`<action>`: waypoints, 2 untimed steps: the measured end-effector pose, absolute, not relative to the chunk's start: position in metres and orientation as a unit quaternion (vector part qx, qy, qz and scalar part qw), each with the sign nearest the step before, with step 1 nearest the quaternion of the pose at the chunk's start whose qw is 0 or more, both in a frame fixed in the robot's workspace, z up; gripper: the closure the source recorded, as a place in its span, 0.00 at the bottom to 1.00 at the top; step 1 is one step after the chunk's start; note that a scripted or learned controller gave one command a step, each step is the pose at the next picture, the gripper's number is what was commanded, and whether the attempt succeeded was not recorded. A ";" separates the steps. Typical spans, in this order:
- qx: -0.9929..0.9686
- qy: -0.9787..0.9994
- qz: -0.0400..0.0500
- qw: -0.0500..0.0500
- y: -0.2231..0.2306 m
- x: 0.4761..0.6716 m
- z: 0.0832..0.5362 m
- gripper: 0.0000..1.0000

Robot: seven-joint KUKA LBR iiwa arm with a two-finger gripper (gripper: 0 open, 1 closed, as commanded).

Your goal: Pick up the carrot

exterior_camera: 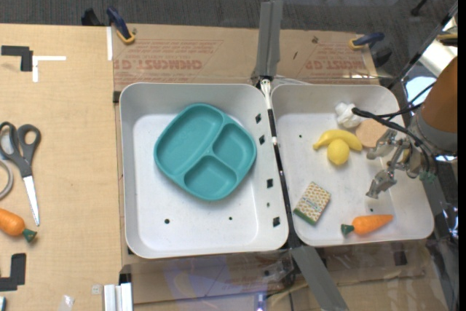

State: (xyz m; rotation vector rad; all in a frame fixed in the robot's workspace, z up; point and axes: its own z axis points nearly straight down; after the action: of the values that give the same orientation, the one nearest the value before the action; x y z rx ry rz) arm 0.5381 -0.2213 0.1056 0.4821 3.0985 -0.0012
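Note:
An orange carrot point(369, 223) with a green stem end lies flat near the front edge of the right bin point(415, 229). My gripper point(376, 171) hovers over the right side of that bin, behind and just above the carrot. Its two fingers stand apart with nothing between them, so it is open. A gap of bare bin floor separates the fingertips from the carrot.
The right bin also holds a yellow banana point(339, 138), a lemon point(338, 154), a white crumpled item point(346, 114) and a small patterned packet point(313, 202). A teal divided plate point(206, 151) lies in the left bin. Scissors point(23, 160) and a second carrot point(10, 222) rest on the left bench.

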 end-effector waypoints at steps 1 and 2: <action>0.095 0.996 0.000 0.001 -0.146 0.488 0.092 0.00; 0.093 0.996 0.000 0.002 -0.145 0.490 0.101 1.00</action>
State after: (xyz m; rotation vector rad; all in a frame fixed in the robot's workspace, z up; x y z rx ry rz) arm 0.4897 -0.1453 0.1009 0.2925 3.1238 0.0001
